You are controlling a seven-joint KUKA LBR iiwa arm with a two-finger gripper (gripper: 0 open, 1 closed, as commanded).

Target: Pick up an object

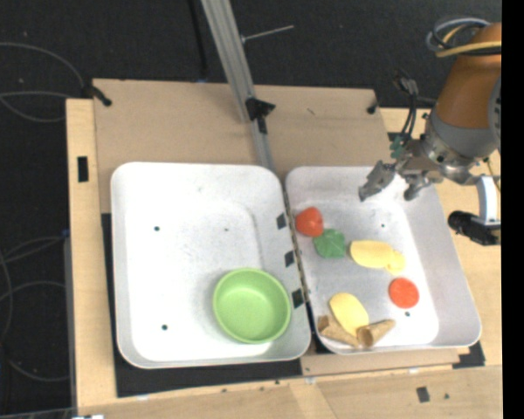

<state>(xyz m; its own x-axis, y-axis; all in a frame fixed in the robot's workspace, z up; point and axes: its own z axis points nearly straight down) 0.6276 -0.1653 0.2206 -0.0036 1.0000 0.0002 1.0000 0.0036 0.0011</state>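
1. Toy food fills the right bin: a red tomato and green lump by its left wall, yellow pieces mid-bin.
2. These look light, stiff and smooth; the tomato's round sides may slip, so grip across its middle.
3. The gripper hovers above the bin's far edge, jaws spread, holding nothing.
4. A green bowl sits in the left bin.

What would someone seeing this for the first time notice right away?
Most likely the green bowl, alone near the front of the left bin. Next, the bright cluster in the right bin: two red pieces, a green piece, two yellow pieces and a tan cone. The arm, with its orange band, hangs over that bin's far right corner, jaws open and holding nothing.
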